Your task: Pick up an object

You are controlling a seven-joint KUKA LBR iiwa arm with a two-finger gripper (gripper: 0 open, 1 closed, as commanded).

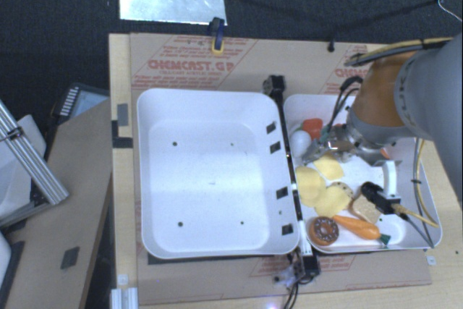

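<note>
Currently the arm [412, 94] comes in from the right and hangs over the right bin [318, 98]. The pincer [323, 146] is low in that bin's far-left part. Can't tell from this angle whether it's released or clenched, or whether anything is in it.

All pickable items are in the right bin:
- white egg-shaped piece [299, 138], against the left wall, just beside the pincer
- red piece [312, 126], just behind the egg shape, near the pincer
- pale yellow slice [329, 168], directly in front of the pincer; contact unclear
- second yellow slice [311, 186] and third yellow slice [333, 199], further toward the near side, bunched together along the left wall
- doughnut [323, 229], near-left corner
- orange carrot [356, 227], lying flat just right of the doughnut
- bread piece [365, 210], just behind the carrot, looks to be touching it

The left bin [210, 170] sits alongside on the table [195, 61], the two bins meeting along their inner walls.
</note>
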